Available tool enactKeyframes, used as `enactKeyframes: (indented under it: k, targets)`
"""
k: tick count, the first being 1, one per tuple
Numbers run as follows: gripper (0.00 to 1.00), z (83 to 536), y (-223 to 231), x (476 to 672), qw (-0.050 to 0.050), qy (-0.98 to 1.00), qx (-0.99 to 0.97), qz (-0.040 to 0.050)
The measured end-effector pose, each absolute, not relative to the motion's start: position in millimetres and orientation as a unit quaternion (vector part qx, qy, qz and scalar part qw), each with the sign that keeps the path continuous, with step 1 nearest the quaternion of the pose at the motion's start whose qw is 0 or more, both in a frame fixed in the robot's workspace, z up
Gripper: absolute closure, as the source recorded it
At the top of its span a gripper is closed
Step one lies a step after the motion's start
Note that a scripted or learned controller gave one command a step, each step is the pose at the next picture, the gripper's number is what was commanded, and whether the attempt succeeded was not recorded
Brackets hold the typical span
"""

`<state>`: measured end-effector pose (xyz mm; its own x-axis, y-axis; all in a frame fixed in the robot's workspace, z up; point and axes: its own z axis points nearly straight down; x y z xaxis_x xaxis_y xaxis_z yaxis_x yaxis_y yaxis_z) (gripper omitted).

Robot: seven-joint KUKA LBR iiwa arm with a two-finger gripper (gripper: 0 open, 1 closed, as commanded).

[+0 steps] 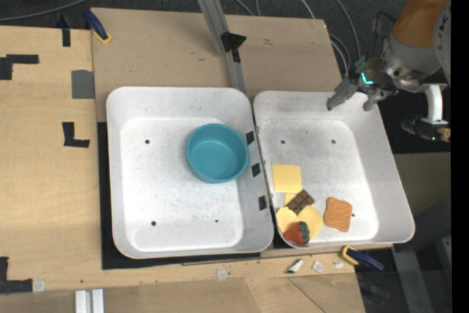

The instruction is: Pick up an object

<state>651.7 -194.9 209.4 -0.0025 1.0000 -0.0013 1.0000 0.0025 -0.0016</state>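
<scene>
Nearest the camera, along the bench's front edge, lie a few small white scraps and a blue-and-yellow clip, just outside the right bin's front rim.

Going left to right: the left bin holds a blue bowl near its right wall, well clear of the front and left rims. The right bin has its pieces bunched in the front-left corner: a pale yellow square, a brown chocolate-like piece just in front of it, a yellow round with a red strawberry-like piece lying on it, and an orange cookie-shaped piece a little to the right.

The gripper hangs over the right bin's back rim, its two fingers spread apart with nothing between them. Every candidate object is well away from it.

The likely trouble is the cluster: the brown, yellow and red pieces touch or overlap, so a descent there could pinch two at once or skid off flat, thin shapes. They also sit close to the left wall, where a finger could strike the rim. The orange piece has the most open floor around it, and the back half of the right bin is free room for the approach.
</scene>
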Motion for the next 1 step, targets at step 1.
enactKeyframes:
  k: [1]
  targets:
    - [0.0,146.1,-198.6,647.0,0.003,-0.708,-0.707,0.0026]
